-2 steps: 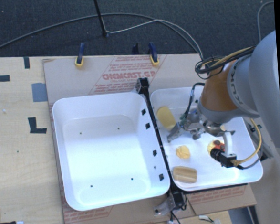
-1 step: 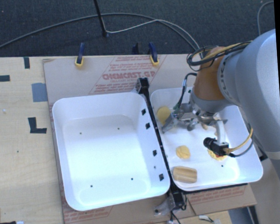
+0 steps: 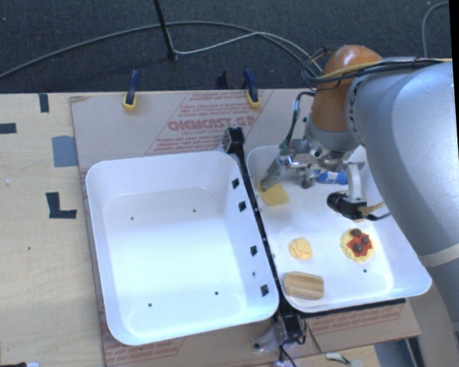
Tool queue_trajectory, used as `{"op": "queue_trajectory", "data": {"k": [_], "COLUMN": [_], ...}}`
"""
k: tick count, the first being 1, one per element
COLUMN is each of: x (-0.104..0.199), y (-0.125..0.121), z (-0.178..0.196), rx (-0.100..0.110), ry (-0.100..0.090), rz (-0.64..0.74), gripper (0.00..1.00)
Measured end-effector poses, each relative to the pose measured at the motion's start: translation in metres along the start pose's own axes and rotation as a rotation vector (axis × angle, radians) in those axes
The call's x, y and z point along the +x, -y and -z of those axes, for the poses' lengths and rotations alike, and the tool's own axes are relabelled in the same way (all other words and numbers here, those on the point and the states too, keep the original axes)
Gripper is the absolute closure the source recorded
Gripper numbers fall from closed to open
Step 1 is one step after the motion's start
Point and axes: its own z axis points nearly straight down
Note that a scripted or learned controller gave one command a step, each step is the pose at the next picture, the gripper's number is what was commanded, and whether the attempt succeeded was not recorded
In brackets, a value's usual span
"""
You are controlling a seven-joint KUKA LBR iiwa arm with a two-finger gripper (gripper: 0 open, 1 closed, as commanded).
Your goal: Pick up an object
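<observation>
A yellow block [image 3: 275, 194] is seen in the right bin [image 3: 393, 285], just below the gripper [image 3: 280, 171]; the fingers' state cannot be told.

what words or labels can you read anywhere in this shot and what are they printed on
"CHEMCAST G.P" or close to it, the last letters uncertain, in red on the brown board under the two white bins.
Smaller red lines of print above and below it on the same board: too blurred to read.
</observation>
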Motion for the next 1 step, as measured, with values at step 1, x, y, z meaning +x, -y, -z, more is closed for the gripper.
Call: {"op": "queue_trajectory", "data": {"k": [1], "x": [0.0036], "y": [0.0561], "z": [0.0027], "rx": [-0.008], "ry": [0.001], "rz": [0.000], "gripper": [0.00]}}
